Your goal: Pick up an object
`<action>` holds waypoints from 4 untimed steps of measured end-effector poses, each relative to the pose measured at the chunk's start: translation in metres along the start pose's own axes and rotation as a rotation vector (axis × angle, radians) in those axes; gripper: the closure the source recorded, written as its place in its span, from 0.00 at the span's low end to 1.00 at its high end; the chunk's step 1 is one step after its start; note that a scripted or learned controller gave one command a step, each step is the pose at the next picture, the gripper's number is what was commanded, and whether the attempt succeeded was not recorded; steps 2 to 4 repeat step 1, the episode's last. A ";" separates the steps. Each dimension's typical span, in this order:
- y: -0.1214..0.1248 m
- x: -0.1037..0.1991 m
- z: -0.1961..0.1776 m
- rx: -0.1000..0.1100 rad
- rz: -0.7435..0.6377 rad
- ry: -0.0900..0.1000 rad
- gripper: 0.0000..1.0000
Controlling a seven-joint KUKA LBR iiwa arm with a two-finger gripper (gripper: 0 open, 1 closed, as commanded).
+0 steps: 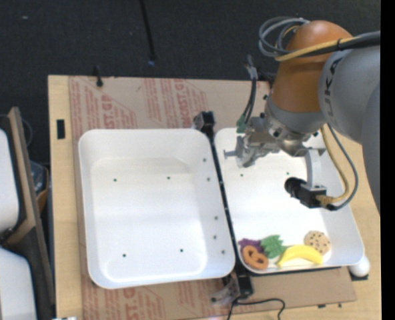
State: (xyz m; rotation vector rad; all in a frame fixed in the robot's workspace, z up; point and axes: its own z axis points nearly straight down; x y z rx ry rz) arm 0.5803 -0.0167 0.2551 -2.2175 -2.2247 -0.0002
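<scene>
Several small toy foods lie along the near edge of the right bin [277,199]: a purple and orange pretzel shape [253,253], a green leafy piece [273,245], a yellow banana [299,255] and a round cookie [317,241]. My gripper [251,153] hangs over the far left part of the right bin, well away from the toys. Nothing shows between its fingers.
The left bin [151,205] lies beside the right one, separated by a black divider rail [219,179]. Both rest on a brown cardboard sheet [137,105]. The arm's orange band and grey body [311,79] loom over the right bin's far side. White furniture stands at the left edge.
</scene>
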 end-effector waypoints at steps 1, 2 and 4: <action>0.003 0.053 -0.007 -0.001 0.000 0.000 1.00; 0.003 0.053 -0.007 -0.001 0.000 0.000 1.00; 0.003 0.053 -0.007 -0.001 0.000 0.000 1.00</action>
